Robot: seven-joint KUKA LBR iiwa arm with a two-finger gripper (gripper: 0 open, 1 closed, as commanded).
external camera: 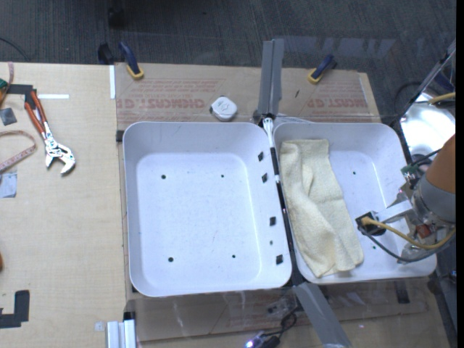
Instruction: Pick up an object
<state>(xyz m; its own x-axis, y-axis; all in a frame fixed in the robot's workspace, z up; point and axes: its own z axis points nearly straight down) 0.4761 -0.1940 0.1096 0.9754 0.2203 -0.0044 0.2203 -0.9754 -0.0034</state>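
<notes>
Table: a light wooden table [65, 230] under a slanted overhead view, with dark carpet [217, 13] beyond its far edge.
Underlay: a brown cardboard sheet [181, 100] lies beneath the bins, held at the far edge by two clamps with blue and yellow handles [130, 60].
Left bin: the white left bin [145, 267] sits at the middle of the view, touching the right bin along a black-clipped seam.
Right bin: the right bin [362, 140] holds a cream towel [319, 205], crumpled lengthwise along its left wall.
Other items: an orange-handled adjustable wrench [47, 136] lies on the table far left; a small round white object [224, 108] rests on the cardboard behind the bins.
End effector: the end effector [420, 227] is at the right bin's near right corner, amid cables; a black and yellow part [368, 224] juts toward the towel. Whether its fingers are spread or closed cannot be told, and nothing is seen between them.
Clearance: the towel lies just left of the end effector, apart from it; bare bin floor shows between them and toward the far wall.
</notes>
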